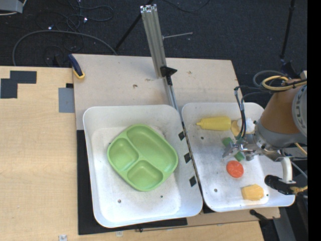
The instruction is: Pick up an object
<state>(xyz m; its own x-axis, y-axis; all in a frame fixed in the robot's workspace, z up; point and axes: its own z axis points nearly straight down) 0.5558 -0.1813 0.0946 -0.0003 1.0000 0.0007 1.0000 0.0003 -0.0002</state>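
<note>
The gripper (237, 149) is hanging over the right white bin (210, 192), beside a round red-orange object (234, 169); its grip I cannot tell.

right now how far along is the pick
Done: the arm has reached into the right bin, with its gripper low among the items. In hand: nothing visibly lifted; the tomato, corn and yellow piece lie on the bin floor. Left: grasp one and raise it.
</note>
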